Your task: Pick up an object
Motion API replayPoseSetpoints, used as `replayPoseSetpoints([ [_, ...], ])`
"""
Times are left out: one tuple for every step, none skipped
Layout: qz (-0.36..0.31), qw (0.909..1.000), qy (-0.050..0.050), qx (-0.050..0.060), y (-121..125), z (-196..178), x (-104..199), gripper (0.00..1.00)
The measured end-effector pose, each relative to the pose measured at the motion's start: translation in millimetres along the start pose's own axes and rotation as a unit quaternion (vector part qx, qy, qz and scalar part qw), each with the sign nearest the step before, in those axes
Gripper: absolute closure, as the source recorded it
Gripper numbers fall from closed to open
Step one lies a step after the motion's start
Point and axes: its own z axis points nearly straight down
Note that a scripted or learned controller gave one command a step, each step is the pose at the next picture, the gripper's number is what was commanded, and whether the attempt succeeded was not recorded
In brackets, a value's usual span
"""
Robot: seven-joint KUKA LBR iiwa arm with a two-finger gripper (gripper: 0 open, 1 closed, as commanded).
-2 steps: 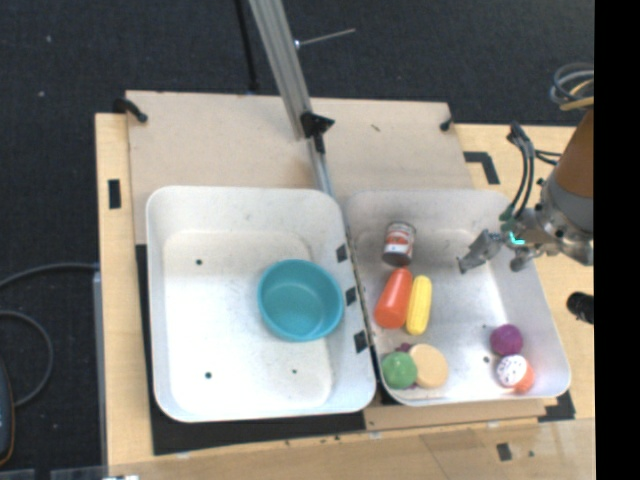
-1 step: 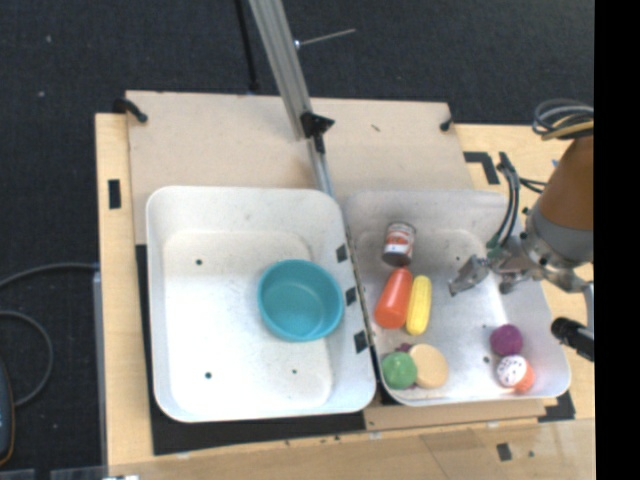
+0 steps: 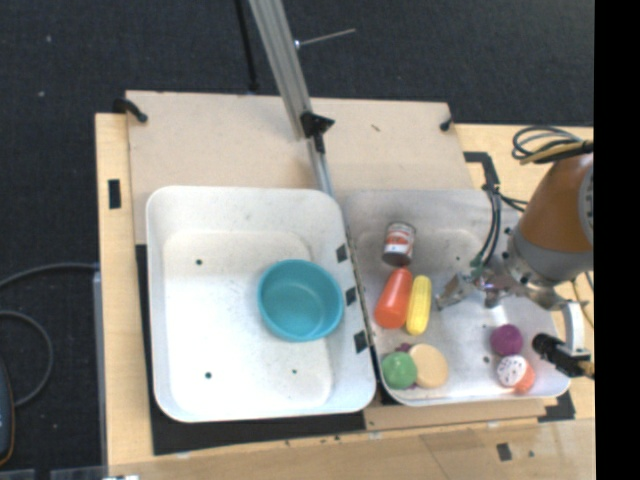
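My gripper (image 3: pixel 472 290) hangs over the middle of the right bin (image 3: pixel 455 213), open with nothing between its fingers. Left of it lie an orange oblong piece (image 3: pixel 393 298) and a yellow oblong piece (image 3: pixel 418 304), side by side. A small brown can (image 3: pixel 398 243) stands behind them. At the bin's front sit a green ball (image 3: pixel 399 370) and a tan disc (image 3: pixel 430 365). A purple ball (image 3: pixel 506 340) and a white-and-orange piece (image 3: pixel 514 371) lie at the front right, below the gripper. The orange-banded arm (image 3: pixel 556 218) enters from the right.
The left bin (image 3: pixel 200 218) holds a teal bowl (image 3: pixel 300 300) near its right side. A metal post (image 3: pixel 285 58) slants up from between the bins at the back. Cables (image 3: pixel 545 143) lie on the bench at the right.
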Motion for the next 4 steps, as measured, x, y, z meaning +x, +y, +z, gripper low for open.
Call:
replayPoseSetpoints([
  [0.002,1.0,0.0,-0.004,2,-14,-1,1.0],
  [-0.002,1.0,-0.001,-0.006,5,-79,-4,1.0],
  [-0.002,1.0,-0.001,-0.006,7,-134,-5,1.0],
  [-0.003,1.0,0.0,-0.004,8,-145,-6,1.0],
])
